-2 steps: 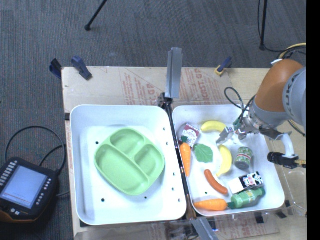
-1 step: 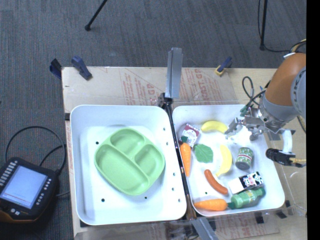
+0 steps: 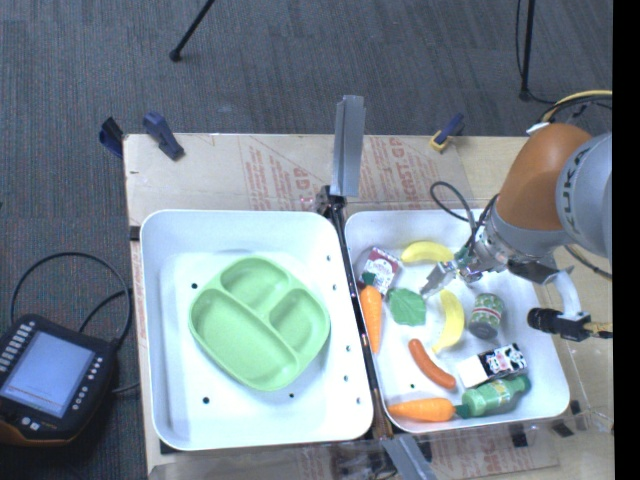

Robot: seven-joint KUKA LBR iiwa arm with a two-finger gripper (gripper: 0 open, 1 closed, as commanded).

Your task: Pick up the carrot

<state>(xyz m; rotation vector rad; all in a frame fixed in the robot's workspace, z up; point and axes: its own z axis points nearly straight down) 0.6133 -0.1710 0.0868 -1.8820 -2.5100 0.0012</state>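
Your bench carries two white bins side by side; the left bin holds a light green divided plate, tilted a bit, sitting mid-bin. The right bin holds all the small stuff. Your arm comes in from the right, orange band up top, grey wrist angled down-left into the right bin. The gripper sits low near the bin's middle, fingers spread apart with nothing between them, tips just beside the upper banana and above the second banana. You've got two carrots here: one carrot lies along the left wall of the right bin, green top touching a green leafy piece on its right; the other carrot lies flat along the near edge, tip pointing left, butted against a green bottle. Neither is touched by the gripper. A red-orange sausage lies diagonal between the two carrots. A small pink-and-white packet sits at the top of the first carrot. A green-labelled can stands right of the second banana; a black-and-white carton sits just above the bottle. Off the bench, a tablet-like pendant lies on the floor at left.
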